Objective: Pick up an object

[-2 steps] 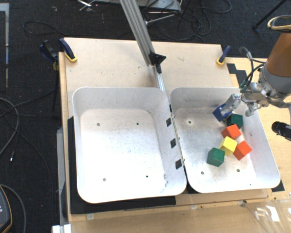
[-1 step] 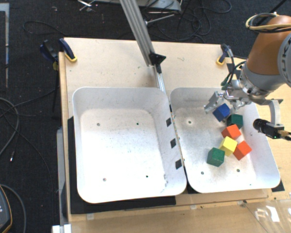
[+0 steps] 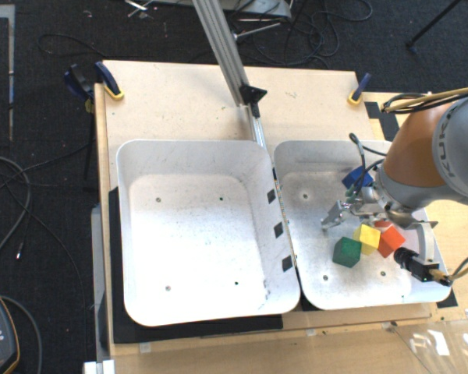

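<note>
The jaws stand apart, two metal fingers splayed to either side of the gripper (image 3: 345, 211), with nothing visible between them. They hang low over the floor of the right bin (image 3: 312, 283), pointing away from the arm's wrist toward the divider, which reads as a descent onto bare bin floor, not onto a block.

Just behind the fingers, toward the wrist, sits the cluster that matters: a yellow block (image 3: 370, 237) touching an orange block (image 3: 389, 241), and a green block (image 3: 346, 252) just beside the yellow one on the side nearer the front rim. The three lie bunched together, so any closing move there risks nudging a neighbour. A blue block (image 3: 356, 178) lies on the far side of the fingers, partly hidden by cabling.

Judging from this, no pick is secured; the fingers appear offset from every block, the green one being nearest.

Farther out, past the divider, the left bin (image 3: 132, 170) shows only its speckled floor. A slanted metal pole (image 3: 222, 41) rises beyond both bins.
</note>
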Controlling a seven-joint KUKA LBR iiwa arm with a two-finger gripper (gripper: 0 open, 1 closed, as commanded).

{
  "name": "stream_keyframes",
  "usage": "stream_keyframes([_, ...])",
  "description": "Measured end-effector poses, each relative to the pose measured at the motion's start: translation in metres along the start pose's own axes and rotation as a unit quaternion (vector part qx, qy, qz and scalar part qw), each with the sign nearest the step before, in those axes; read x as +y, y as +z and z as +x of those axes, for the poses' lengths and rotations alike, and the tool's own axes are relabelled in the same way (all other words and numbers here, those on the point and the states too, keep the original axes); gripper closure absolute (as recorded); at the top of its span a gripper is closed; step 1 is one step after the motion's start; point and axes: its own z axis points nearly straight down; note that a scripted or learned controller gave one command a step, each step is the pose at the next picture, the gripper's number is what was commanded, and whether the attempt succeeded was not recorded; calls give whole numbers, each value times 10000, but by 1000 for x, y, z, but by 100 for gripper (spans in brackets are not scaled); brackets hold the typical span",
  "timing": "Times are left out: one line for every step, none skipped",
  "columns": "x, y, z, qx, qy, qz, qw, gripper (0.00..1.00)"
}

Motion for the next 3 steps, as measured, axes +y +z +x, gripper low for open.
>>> stream_keyframes([2, -13, 1, 0, -8, -23, 10000, 100])
stream_keyframes([2, -13, 1, 3, -5, -18, 10000, 0])
stream_keyframes([15, -3, -26, 14, -7, -15, 10000, 0])
